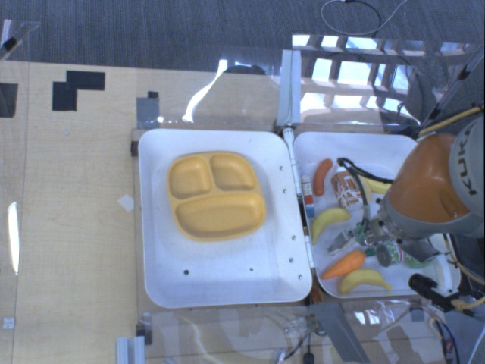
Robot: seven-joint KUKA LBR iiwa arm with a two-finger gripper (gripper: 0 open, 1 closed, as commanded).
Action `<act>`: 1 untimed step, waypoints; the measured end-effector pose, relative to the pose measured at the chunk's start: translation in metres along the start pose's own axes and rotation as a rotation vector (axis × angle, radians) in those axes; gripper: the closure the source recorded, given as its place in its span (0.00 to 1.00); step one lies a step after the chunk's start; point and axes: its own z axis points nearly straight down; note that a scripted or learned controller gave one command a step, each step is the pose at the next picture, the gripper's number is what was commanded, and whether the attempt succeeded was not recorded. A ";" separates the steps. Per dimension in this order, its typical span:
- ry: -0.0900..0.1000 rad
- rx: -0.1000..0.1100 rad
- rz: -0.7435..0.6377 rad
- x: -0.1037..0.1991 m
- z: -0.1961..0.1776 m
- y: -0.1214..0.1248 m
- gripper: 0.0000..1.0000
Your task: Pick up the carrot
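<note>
The orange carrot (345, 265) lies in the right bin (379, 145), near its front, pointing down-left. My gripper (355, 238) hangs low just above and slightly behind the carrot's thick end, between the carrot and a yellow banana (330, 221). Nothing is visibly held. The arm's orange band (432, 184) and wrist cover the bin's right half.
A second banana (365, 280) rests just in front of the carrot. A red sausage (323, 176) and a small orange-and-white packet (347, 190) lie toward the back. The left bin (227, 287) holds a yellow divided plate (216, 196). Cables trail at the right.
</note>
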 end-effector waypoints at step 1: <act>0.000 0.000 0.000 0.000 0.000 0.000 0.00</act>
